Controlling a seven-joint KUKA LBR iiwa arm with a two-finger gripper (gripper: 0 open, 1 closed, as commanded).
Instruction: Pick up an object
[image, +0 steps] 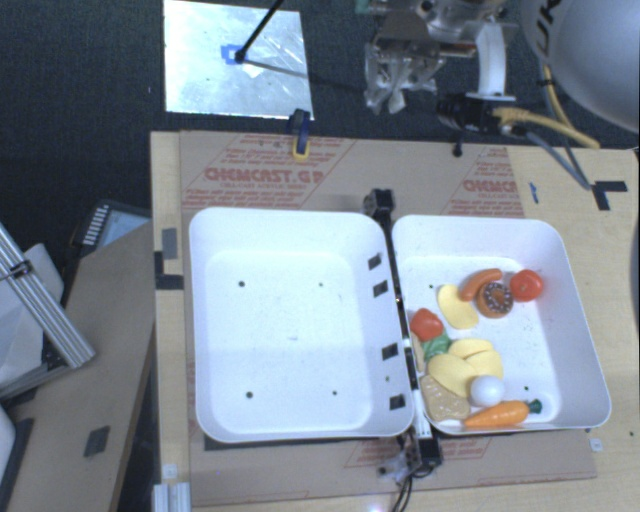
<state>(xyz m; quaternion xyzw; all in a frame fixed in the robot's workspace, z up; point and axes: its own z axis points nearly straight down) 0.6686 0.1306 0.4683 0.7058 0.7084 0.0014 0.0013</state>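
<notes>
Arm position: the grey arm's gripper hangs at the top of the camera view, above the far edge of the worktop and well apart from both bins.
Fingers: something pale and crumpled-looking sits at the tool's lower end, and I cannot tell whether the fingers are apart or together, or whether anything lies between them.
Where the pickable things are: all in the right-hand shallow white plastic bin, crowded toward its near-left corner and centre; the left-hand shallow white plastic bin is just beside it.
Likely easy target: the small red round tomato-like toy sits at the outer edge of the pile with bare bin floor on its right, so a descent there probably risks least collision.
Second option: the orange plastic carrot with a green tip lies along the near wall; closing across its narrow width would suit it, but the wall is close.
Harder choices: the white egg-shaped ball touches the pale yellow banana-like pieces and may roll away when pinched.
Approach advice: come straight down, centred on one item, closing across its shorter side.
Hard to make out: the brown ring-shaped doughnut toy overlaps an orange sausage-like piece; which rests on which is unclear.
Cut off: the arm's upper links run out of the picture at top right.
</notes>
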